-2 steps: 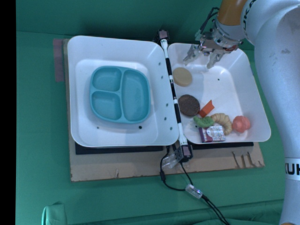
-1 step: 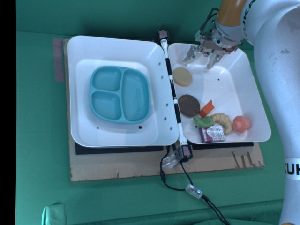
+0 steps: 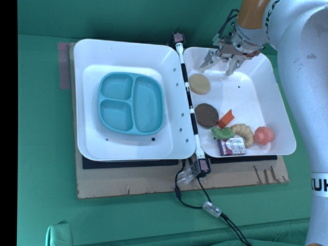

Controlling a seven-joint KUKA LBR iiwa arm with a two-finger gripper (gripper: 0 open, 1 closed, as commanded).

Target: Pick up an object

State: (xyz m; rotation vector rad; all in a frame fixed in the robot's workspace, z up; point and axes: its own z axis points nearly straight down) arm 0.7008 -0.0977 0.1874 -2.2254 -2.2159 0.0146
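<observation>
Gripper [image 3: 219, 64] hangs over the right white bin's [image 3: 266, 94] far end, fingers apart and holding nothing; the nearest candidate, a tan round cracker-like disc [image 3: 199, 84], lies just beside it.

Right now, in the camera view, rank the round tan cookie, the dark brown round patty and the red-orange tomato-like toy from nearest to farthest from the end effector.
1. Round tan cookie: just below and left of the end effector, upper part of the right bin.
2. Dark brown round patty: mid-bin, near the divider.
3. Red-orange tomato-like toy: lower right corner area of the bin.
</observation>
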